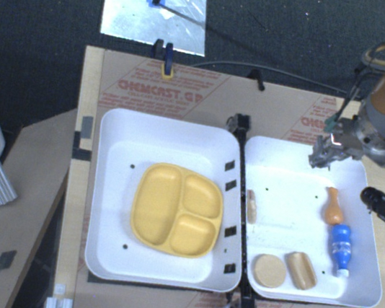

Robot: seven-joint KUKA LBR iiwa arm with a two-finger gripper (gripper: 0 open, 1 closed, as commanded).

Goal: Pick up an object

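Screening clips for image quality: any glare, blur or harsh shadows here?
Camera view: even, soft light, no harsh shadows; mild glare on the crinkled silver foil sheet at top; the grey two-finger gripper looks slightly blurred; the yellow divided plastic tray is sharp.

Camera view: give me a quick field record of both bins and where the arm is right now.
left bin: holds a yellow divided plate
right bin: orange gourd-shaped toy, blue bottle, round tan disc, tan bread-shaped piece, small pale piece by the left wall
gripper: over the right bin's far edge, nothing seen held
nearest object to gripper: orange gourd-shaped toy
task status: no object lifted yet
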